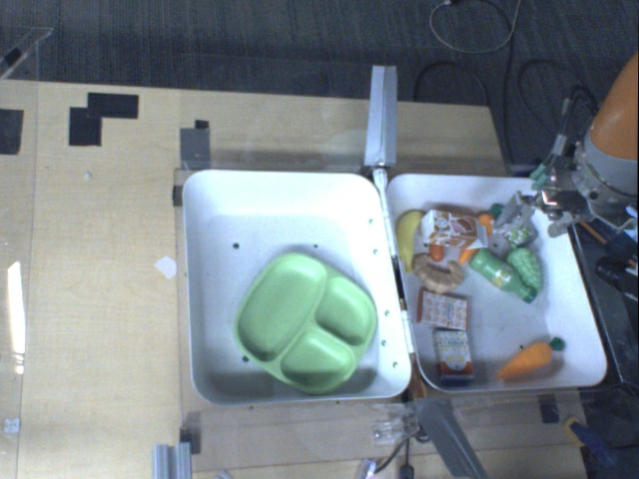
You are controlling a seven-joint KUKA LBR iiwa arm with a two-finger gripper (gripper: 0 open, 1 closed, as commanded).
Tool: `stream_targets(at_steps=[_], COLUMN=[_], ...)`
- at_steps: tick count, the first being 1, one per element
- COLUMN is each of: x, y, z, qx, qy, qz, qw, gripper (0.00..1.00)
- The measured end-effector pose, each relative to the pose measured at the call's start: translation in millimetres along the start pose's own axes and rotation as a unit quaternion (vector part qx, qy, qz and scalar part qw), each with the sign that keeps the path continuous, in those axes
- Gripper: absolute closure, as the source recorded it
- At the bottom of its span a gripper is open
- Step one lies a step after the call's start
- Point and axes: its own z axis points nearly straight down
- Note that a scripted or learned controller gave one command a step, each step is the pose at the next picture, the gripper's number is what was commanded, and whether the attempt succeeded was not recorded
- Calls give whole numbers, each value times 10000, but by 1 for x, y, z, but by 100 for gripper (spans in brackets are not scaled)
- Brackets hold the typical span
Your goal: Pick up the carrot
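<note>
**Carrot at the near corner, gripper over the far edge**

Lying in the near right corner of the right bin (591,367), the carrot (526,361) rests alone, orange with a green tip. Farther in sit small packets (442,312), a green bottle (497,271) and a banana (408,236). A green divided plate (305,319) occupies the left bin (215,267). Farthest, the gripper (544,211) hangs over the right bin's far right edge, well apart from the carrot; its finger spread cannot be told.

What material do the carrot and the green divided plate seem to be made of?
Carrot: probably soft plastic or foam toy; flat, matte orange with a moulded green top.
Green divided plate: likely hard plastic; even pale green with a soft sheen and rounded compartments.
</note>
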Motion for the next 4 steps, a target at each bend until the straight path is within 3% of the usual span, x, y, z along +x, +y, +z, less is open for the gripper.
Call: stream_targets(at_steps=[1, 2, 3, 4], x=[37, 34, -19, -18], y=[48, 50, 21, 24], z=[116, 126, 158, 145], qx=[-48, -199, -32, -76], qy=[4, -12, -12, -11], qz=[-227, -198, -815, -822], qw=[9997, 9996, 9967, 9966], gripper=[0, 0, 0, 100])
